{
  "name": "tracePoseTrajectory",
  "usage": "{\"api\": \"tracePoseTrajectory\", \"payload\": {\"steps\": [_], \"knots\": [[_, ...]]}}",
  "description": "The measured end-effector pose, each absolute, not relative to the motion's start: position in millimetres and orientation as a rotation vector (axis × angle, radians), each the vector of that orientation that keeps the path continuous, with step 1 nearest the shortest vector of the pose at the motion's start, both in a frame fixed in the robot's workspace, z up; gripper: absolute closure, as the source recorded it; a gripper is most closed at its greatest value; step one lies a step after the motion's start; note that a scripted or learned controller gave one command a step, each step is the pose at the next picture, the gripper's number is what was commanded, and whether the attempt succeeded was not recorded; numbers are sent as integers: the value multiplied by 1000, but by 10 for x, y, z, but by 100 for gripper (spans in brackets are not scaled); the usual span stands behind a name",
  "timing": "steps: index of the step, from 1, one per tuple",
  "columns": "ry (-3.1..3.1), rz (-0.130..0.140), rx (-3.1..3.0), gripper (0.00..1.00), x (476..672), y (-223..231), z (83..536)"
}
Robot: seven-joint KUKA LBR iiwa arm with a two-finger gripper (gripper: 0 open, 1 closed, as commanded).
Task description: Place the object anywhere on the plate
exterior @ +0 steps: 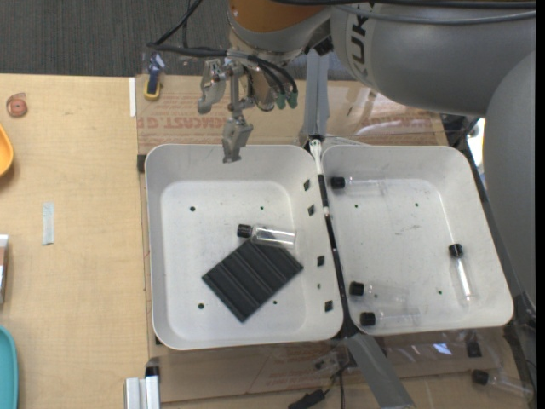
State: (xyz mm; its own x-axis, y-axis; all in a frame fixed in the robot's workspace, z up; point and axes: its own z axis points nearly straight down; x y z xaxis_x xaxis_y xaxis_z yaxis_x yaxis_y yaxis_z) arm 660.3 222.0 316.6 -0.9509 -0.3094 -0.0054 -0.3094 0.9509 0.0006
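Well apart: vial (267, 235) touching plate (253, 280); fingers (236, 140) above.

vial (266, 234) against plate (253, 278), L bin (170, 254)

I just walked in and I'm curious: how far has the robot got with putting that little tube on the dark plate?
Done: nothing yet; the clear vial lies in the left bin, just touching the dark ribbed plate's top edge. In hand: the pincer hangs over the bin's back rim. Left: grasp the vial and place it on the plate.
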Motion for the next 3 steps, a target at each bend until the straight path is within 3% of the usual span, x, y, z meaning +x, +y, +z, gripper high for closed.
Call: {"api": "tracePoseTrajectory", "payload": {"steps": [1,2,3], "knots": [[3094,6,-483,100,6619,2206,3260],[2987,2,-955,100,6282,2287,3807],[2874,2,-1260,100,5605,2290,4232]]}}
